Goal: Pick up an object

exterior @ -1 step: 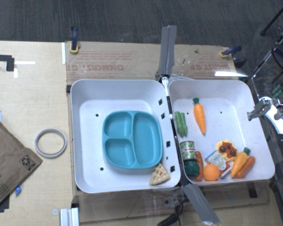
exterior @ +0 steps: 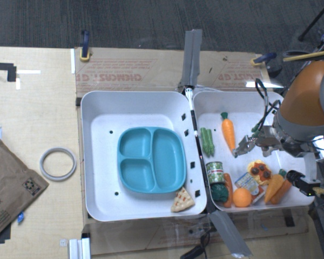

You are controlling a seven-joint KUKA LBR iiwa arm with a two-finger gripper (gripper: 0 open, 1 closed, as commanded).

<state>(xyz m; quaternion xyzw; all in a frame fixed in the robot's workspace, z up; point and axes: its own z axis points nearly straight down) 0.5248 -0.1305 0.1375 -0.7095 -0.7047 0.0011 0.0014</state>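
My gripper (exterior: pixel 243 146) hangs over the middle of the right bin (exterior: pixel 243 104), its two metal fingers spread open with nothing between them. It sits just right of an orange carrot (exterior: pixel 227 131) and just above-left of a small toy pizza (exterior: pixel 258 171). Along the bin's left wall lie green beans (exterior: pixel 207 142) and a labelled can (exterior: pixel 214 172). By the front edge are a dark green vegetable (exterior: pixel 218 190), an orange (exterior: pixel 241 197), a small packet (exterior: pixel 249 182) and a second carrot (exterior: pixel 275 188).
The left bin (exterior: pixel 97 144) holds a blue divided plate (exterior: pixel 152 159) and a waffle-patterned pie slice (exterior: pixel 182 201) at its front right corner. A grey tape ring (exterior: pixel 58 163) and a cardboard box (exterior: pixel 5 185) lie on the bench to the left.
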